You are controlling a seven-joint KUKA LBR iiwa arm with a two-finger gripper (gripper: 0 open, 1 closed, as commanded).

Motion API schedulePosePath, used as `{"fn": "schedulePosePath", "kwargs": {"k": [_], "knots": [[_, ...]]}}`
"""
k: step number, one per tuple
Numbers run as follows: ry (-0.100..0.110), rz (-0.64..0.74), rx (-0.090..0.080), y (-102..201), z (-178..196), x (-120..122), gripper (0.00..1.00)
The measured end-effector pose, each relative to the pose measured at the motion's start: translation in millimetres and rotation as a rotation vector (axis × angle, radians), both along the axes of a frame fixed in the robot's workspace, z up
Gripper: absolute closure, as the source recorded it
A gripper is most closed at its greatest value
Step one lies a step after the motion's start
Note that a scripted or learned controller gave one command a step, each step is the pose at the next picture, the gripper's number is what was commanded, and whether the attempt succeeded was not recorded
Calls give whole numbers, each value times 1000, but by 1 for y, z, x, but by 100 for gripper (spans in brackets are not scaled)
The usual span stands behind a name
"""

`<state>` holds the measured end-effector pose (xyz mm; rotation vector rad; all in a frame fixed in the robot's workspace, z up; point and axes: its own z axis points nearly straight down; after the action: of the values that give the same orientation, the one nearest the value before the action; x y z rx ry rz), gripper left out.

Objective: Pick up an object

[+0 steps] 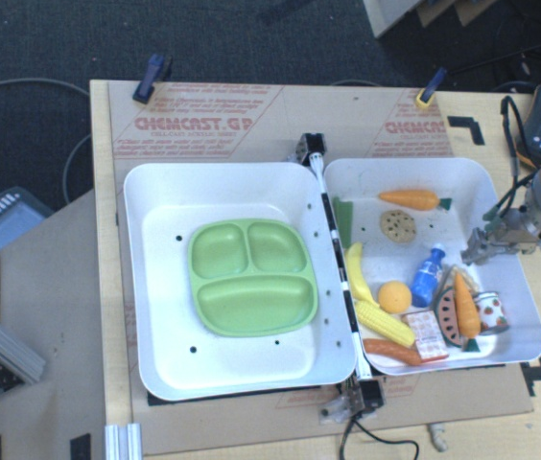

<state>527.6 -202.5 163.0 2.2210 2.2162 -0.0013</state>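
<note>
The likeliest target is the small blue plastic bottle with a white cap [427,276], which lies tilted in the middle of the right-hand shallow white bin [366,175], nearest to the tool. It touches a round orange fruit [394,297] on its lower left, and just to its right sits a watermelon slice [452,314] with a thin carrot-like piece along it. Around them the toy food is heaped toward the bin's near side: a yellow banana [354,272], a yellow corn cob [383,323], a red-and-white packet [427,334], a red chilli-shaped piece [391,352] and a small white can [490,311]. A chocolate-chip cookie [397,224] and an orange carrot with a green top [410,199] lie apart toward the far wall, easier to reach cleanly. The gripper [486,242] hangs over the bin's right rim, just right of the bottle; whether its jaws are apart or together cannot be told, and nothing shows between them. The left-hand white bin [146,257] carries a green divided plate [251,278].
</note>
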Motion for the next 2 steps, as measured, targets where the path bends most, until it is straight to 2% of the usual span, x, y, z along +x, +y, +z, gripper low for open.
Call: {"fn": "schedulePosePath", "kwargs": {"k": [1,2], "knots": [[0,4,2,31,9,40,100],[4,1,4,23,-24,6,100]]}}
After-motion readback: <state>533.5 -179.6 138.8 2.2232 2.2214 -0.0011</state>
